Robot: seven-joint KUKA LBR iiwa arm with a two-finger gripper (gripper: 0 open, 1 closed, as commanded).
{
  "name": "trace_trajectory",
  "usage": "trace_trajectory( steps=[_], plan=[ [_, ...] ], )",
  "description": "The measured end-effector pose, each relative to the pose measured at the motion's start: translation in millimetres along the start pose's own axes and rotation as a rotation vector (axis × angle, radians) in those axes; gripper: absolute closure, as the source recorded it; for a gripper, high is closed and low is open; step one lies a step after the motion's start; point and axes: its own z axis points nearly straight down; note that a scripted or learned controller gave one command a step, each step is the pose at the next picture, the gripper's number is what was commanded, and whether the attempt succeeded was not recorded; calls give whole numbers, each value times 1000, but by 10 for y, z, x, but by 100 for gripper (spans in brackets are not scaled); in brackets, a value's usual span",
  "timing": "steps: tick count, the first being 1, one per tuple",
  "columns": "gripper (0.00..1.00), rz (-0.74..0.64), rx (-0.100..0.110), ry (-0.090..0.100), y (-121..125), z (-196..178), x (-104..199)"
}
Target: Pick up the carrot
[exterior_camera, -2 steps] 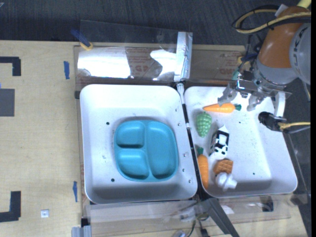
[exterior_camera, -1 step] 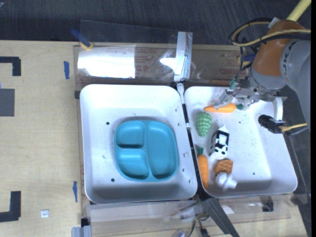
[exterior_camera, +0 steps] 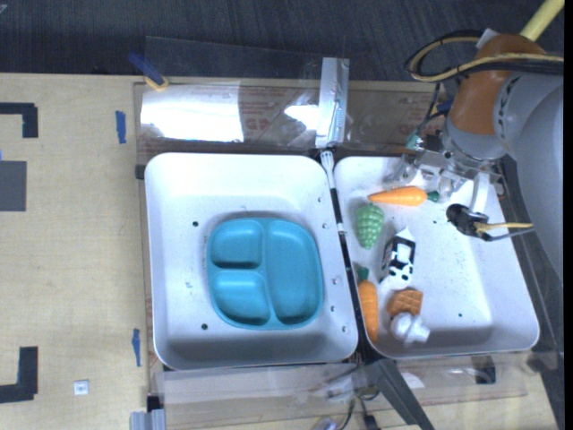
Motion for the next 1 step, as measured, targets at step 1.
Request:
trace_trajectory(
  steps=[1],
  plan=[
    [0,-337,-16,3,-137,-19,-26]
  ],
)
